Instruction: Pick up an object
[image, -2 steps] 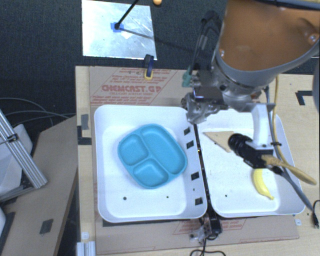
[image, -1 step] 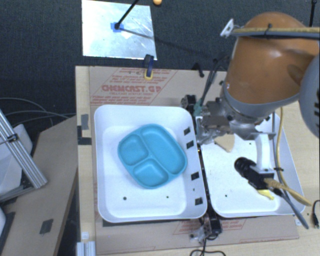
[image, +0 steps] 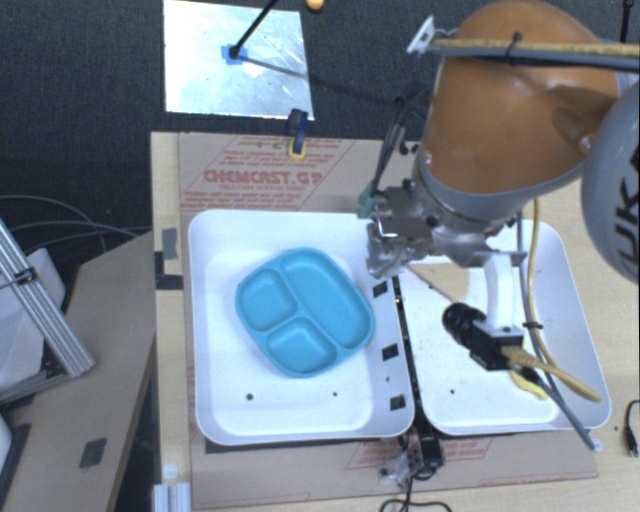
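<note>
A light blue plate (image: 303, 310) with three compartments lies flat in the middle of the left white bin (image: 220, 400). My gripper (image: 384, 252) hangs over the ridge where the two bins meet, near their far end. It is just past the plate's upper right edge and apart from it. The arm's orange band and grey wrist fill the space above the right bin (image: 570, 290) and hide much of its floor. Nothing shows between the gripper and the plate.
Both bins rest on a cardboard sheet (image: 270, 165) with red print. A silvery foil sheet (image: 235, 60) lies behind it, with a small blue and yellow clip (image: 297, 135) at its near edge. An aluminium frame (image: 40, 320) stands at the left.
</note>
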